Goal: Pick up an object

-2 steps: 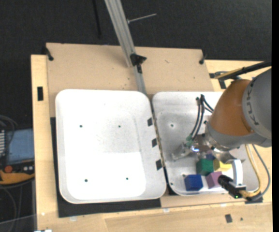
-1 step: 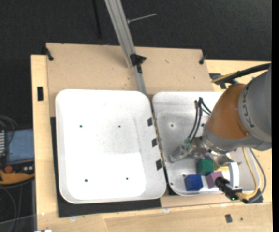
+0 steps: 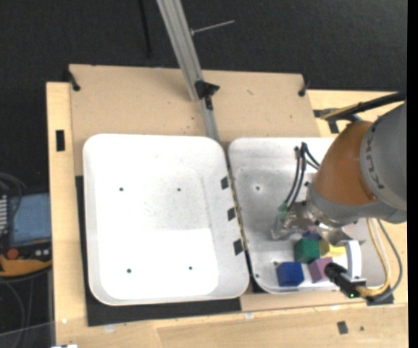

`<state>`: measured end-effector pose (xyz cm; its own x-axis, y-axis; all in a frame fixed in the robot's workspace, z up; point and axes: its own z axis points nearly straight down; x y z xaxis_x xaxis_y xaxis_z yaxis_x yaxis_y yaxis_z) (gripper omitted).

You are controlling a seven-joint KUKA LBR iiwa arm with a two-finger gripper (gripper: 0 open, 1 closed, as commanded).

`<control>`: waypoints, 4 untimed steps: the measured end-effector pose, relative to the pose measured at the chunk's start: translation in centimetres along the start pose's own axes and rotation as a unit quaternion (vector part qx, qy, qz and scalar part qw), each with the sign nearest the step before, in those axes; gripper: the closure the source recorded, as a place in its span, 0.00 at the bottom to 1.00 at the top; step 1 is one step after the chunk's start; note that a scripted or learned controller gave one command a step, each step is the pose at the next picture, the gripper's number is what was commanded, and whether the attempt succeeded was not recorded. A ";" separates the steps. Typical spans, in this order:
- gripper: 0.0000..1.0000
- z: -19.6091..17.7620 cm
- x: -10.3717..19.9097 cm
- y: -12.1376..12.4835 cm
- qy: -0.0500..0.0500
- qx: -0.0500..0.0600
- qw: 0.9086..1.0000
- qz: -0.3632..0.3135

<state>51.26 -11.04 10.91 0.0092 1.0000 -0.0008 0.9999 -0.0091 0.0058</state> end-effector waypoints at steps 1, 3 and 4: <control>1.00 -5.2 -1.2 0.0 0.000 0.000 1.000 -0.002; 1.00 -16.9 -1.3 0.9 0.000 -0.001 1.000 -0.007; 1.00 -17.1 4.0 1.9 0.000 0.002 1.000 -0.008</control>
